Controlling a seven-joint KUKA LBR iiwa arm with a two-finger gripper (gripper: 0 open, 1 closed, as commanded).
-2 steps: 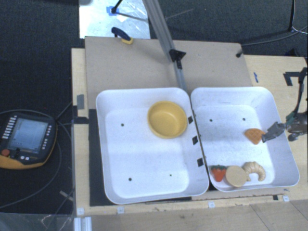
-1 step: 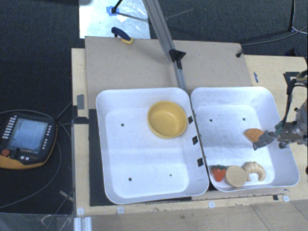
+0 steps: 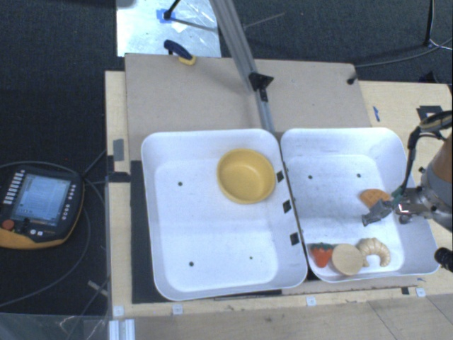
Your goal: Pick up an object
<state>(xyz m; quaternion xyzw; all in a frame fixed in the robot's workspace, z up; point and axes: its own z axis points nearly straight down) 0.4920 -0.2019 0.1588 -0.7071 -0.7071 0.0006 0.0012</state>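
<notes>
Objects for picking lie in two white bins set side by side on a bench, seen from above at a slant. A yellow bowl [image 3: 245, 176] sits upright in the left bin [image 3: 177, 261], near that bin's far right corner. The right bin [image 3: 333, 144] holds four small items toward its near and right edges. An orange piece [image 3: 374, 197] lies close to the right edge, about halfway along it. Along the near edge, from left to right, are a red item with a green top [image 3: 321, 254], a round tan disc [image 3: 347, 259] touching it, and a pale curved pastry shape [image 3: 375, 250] just beside the disc. The gripper [image 3: 386, 210] reaches in over the right edge of the right bin, low above its floor, with a dark finger [image 3: 374, 214] pointing left, just below the orange piece and above the pastry shape. Whether the fingers are spread or pressed together cannot be told, as they are small and blurred; nothing is seen between them. Behind the bins lies a brown board [image 3: 212, 91], crossed by a slanting metal pole [image 3: 237, 41]. A handheld control pad with a lit screen [image 3: 35, 204] rests on the dark floor off the bench's left edge.
</notes>
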